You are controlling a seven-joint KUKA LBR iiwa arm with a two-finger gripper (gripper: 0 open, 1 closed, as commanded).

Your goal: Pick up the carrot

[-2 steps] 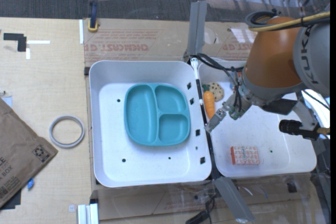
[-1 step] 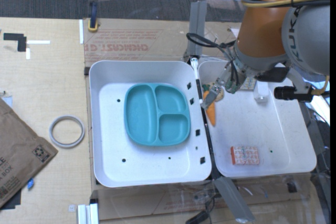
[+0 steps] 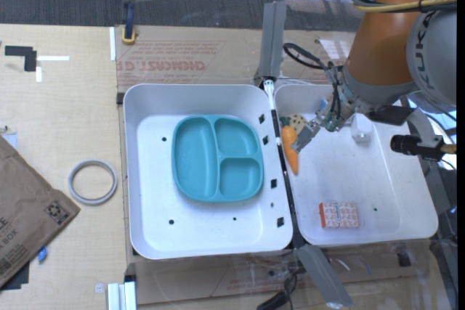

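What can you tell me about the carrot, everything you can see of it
The carrot is small, orange and tapered, with a smooth, plastic-looking surface. It lies in the right bin, hard against that bin's left wall, its long axis running roughly along the wall. Its upper end is broader and its lower end narrows to a point. The gripper hangs just beside its upper end; whether it touches the carrot cannot be told.

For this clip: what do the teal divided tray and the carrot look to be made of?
The teal divided tray looks like moulded plastic: one even colour, rounded compartment walls, a soft sheen. The carrot, lying by the right bin's left wall near the claw, is smooth and evenly orange, so probably a plastic toy, though a real one cannot be ruled out.
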